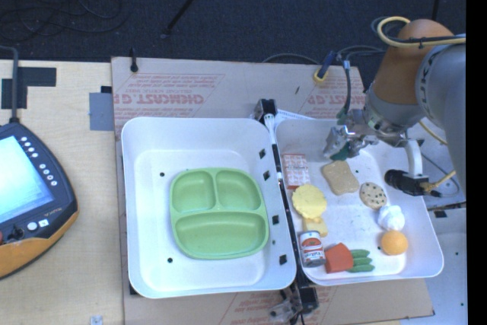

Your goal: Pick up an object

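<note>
The grey arm's two-finger gripper (340, 142) hangs low over the far part of the right-hand shallow white bin (426, 267), and whether it is spread or pressed together cannot be told from this slant. Just below it lies a tan slice of toy bread (340, 177); further toward the near edge sit a round chocolate-chip cookie (373, 195), a yellow toy blob (309, 201), a white ball (392, 218) and an orange ball (394, 243). Well off to its left, the other white bin (144, 164) holds a green divided plastic plate (218, 211).

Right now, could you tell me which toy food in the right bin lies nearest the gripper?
The tan bread slice, just below the gripper; the cookie lies farther.
</note>
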`<state>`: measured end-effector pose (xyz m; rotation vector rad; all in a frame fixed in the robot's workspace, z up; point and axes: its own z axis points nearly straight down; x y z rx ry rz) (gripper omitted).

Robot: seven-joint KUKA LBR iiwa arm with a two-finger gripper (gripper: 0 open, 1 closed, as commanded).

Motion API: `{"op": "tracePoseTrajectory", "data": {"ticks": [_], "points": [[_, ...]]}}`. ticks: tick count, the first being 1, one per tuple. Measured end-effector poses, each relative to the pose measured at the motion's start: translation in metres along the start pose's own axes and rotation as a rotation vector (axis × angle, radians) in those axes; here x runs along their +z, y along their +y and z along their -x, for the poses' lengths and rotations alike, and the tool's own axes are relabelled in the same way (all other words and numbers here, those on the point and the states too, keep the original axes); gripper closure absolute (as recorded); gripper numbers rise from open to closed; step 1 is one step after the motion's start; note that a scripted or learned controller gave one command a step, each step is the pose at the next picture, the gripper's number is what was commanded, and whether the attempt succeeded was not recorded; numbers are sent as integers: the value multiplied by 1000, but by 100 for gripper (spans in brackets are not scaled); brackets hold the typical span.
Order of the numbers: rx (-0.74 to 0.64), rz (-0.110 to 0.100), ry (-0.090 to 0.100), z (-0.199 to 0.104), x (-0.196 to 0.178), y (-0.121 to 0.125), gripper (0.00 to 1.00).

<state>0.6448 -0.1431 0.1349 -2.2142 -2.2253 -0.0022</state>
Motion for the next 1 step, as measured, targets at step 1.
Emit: {"op": "tracePoseTrajectory", "data": {"ticks": [1], "points": [[-1, 3, -1, -69, -56, -9, 100]]}}
